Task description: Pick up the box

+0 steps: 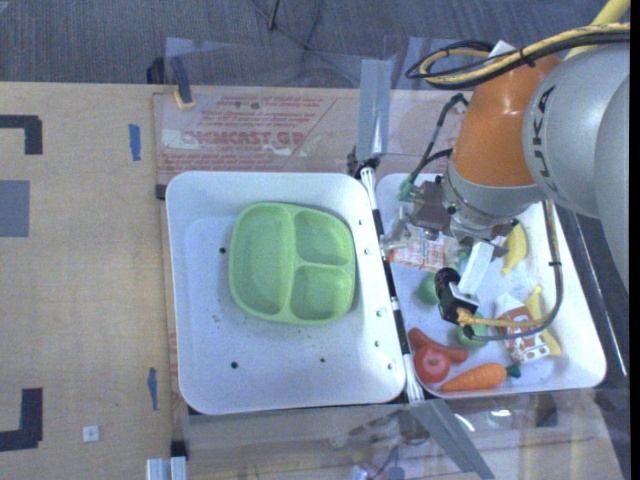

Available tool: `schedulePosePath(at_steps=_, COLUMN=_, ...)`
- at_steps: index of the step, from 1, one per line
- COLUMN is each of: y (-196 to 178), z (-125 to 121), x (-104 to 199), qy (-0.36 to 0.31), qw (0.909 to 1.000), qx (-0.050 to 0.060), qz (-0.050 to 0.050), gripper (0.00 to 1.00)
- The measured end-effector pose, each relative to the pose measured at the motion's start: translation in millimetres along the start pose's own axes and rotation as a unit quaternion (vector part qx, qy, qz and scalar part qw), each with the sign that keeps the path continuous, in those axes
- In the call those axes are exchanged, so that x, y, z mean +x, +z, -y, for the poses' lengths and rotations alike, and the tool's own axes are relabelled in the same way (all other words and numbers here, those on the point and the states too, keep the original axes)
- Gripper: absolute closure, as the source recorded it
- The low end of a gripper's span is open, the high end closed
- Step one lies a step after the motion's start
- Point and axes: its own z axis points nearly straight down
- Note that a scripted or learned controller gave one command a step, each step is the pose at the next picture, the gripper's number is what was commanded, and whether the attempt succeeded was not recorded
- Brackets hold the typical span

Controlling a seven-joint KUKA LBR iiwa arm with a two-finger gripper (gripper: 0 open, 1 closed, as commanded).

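Camera view: your box (420,256) looks light, stiff cardboard, so pinch its long sides; end effector (432,230) spread — can't tell.

A: Colours, quick?
B: Both bins white, left bin (190,298) w/ a lime-green divided plate (292,262).
A: Right bin (590,363)?
B: Orange carrot (476,377), red tomato (433,364), yellow banana (515,249), box (420,256) white w/ red-orange print.
A: Arm?
B: Grey, orange band (500,128); yellow cable (520,50). Bench tan wood.
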Motion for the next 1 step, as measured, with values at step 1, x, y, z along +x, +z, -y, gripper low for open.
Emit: schedulePosePath(at_steps=1, y=-8.9, z=-0.6, x=0.4, qy=0.0, qw=1.0, qx=-0.001, qz=0.0, gripper=1.0)
